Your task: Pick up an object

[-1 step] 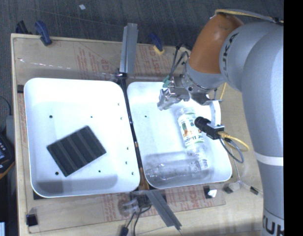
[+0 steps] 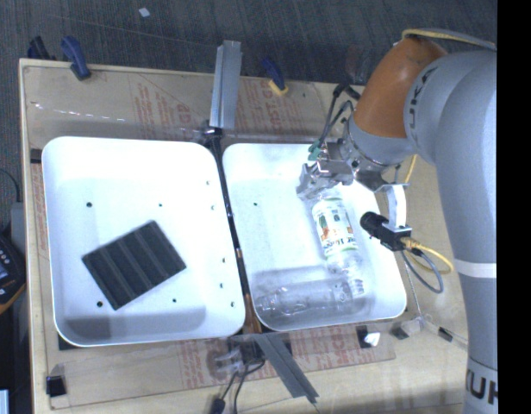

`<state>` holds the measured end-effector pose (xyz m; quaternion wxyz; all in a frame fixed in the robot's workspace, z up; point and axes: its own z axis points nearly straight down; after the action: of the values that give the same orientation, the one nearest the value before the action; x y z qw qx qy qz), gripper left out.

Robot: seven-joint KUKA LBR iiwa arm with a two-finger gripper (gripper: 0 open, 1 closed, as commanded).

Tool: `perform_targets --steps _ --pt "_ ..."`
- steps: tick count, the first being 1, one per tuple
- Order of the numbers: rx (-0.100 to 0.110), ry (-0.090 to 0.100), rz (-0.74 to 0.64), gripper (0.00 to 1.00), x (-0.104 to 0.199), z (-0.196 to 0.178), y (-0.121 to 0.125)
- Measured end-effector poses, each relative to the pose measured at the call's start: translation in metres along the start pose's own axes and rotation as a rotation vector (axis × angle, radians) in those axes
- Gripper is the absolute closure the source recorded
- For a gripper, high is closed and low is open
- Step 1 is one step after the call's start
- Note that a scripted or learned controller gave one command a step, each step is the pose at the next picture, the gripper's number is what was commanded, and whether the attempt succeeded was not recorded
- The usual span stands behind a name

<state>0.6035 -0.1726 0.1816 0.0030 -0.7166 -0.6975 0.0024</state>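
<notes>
Two shallow white bins sit side by side on the bench, the left bin (image 2: 67, 171) and the right bin (image 2: 257, 231), split by a dark divider strip.

In the right bin lie two clear plastic bottles. One bottle (image 2: 336, 231) runs roughly up and down the view near the bin's right side — see-through, with a white label printed in red and green, its upper end just under the gripper. The other, an unlabelled clear bottle (image 2: 307, 296), lies crosswise along the near wall of the bin, glinting and hard to separate from the white floor; its right end lies close to the lower end of the labelled bottle, though whether the two touch cannot be told.

The gripper (image 2: 327, 172) hangs over the far right part of the right bin, directly above the top end of the labelled bottle. Its metal parts and cables crowd together there, so the view does not tell whether the jaws stand wide or narrow, or whether anything sits between them. Behind it rises the grey arm (image 2: 459, 145) with its orange band (image 2: 395, 76).

A flat, dark ribbed pad (image 2: 134, 263) lies at a slant in the left bin, toward the near left corner, well apart from both bottles.
</notes>
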Motion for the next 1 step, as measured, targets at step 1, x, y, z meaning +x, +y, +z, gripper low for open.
perform_targets --steps 1 --pt "-0.007 -0.001 -0.069 0.00 0.0035 -0.0738 0.0177"
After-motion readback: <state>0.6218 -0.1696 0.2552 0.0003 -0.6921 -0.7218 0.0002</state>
